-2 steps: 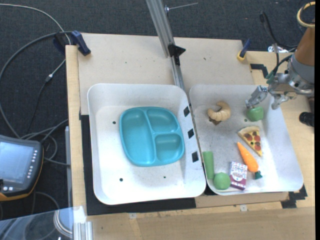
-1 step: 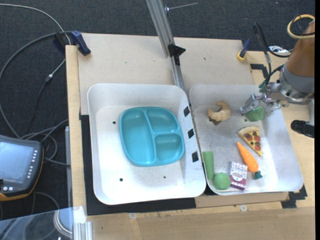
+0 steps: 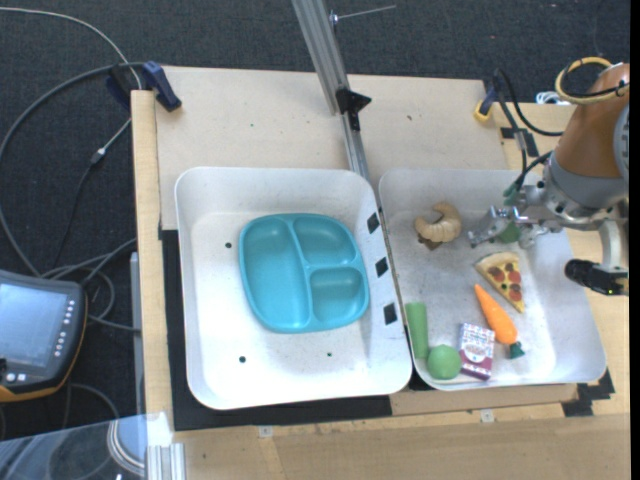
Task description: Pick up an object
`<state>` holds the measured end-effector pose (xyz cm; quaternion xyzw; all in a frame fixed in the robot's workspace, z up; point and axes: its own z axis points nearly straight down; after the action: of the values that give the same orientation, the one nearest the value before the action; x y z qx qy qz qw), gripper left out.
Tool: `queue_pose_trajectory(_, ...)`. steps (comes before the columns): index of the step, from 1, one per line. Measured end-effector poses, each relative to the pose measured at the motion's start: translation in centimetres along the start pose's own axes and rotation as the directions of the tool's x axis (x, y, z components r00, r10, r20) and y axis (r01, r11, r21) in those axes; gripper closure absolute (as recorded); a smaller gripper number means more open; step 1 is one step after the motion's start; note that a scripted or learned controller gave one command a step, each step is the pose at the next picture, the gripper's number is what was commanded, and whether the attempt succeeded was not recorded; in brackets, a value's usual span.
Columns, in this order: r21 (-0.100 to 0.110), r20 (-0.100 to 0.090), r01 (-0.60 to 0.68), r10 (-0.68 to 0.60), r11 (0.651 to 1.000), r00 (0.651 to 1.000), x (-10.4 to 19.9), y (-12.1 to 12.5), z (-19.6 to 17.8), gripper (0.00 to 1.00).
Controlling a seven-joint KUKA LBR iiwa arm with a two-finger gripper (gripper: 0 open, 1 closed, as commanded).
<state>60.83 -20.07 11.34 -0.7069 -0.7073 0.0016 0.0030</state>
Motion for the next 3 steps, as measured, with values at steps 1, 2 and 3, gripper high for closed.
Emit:
queue_pose_trajectory(1, -0.007, 0.001, 0.001, -0.001, 1.0, 1.0, 0.0, 0.2, -1.4, 1.0)
queue_pose_trajectory(2, -0.012, 0.004, 0.0, 0.0, 1.0, 1.0, -0.3, 0.4, -5.9, 1.0)
queue_pose_trajectory(3, -0.013, 0.004, 0.001, -0.001, 1.0, 1.0, -0.3, 0.5, -9.7, 1.0)
